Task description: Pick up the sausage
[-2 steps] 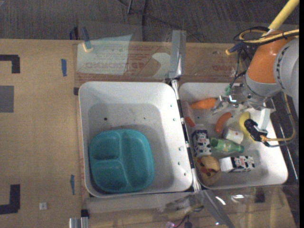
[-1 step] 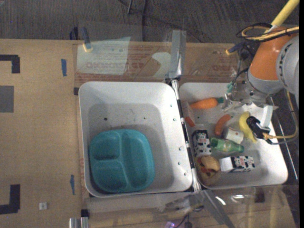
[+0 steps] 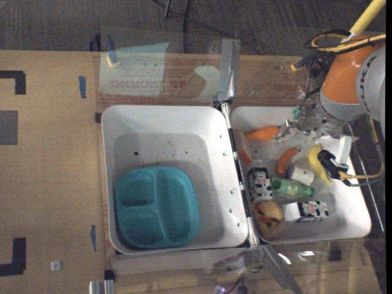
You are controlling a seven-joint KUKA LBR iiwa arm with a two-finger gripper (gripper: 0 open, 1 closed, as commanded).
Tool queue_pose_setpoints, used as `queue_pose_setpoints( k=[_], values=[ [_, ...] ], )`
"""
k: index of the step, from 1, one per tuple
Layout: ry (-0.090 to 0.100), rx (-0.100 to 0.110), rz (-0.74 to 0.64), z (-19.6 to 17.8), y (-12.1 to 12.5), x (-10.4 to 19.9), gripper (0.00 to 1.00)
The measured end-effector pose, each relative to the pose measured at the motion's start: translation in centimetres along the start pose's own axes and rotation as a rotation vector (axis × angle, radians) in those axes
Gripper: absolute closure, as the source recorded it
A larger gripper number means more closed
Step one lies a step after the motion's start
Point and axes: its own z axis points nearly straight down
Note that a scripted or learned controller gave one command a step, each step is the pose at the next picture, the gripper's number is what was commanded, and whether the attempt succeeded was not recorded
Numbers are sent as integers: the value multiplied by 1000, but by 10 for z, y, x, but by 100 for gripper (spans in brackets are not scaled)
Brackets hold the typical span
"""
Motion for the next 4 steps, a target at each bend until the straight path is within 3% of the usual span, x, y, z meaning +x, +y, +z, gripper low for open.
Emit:
queue_pose_setpoints(
  k=[1,2,3,4],
  values=[
    [5,7,54,12,-10,2,0],
    [0,1,54,0,-9,0,100],
    [0,1,54,0,-9,0,0],
    [5,6,92,12,-24,2,0]
  ],
)
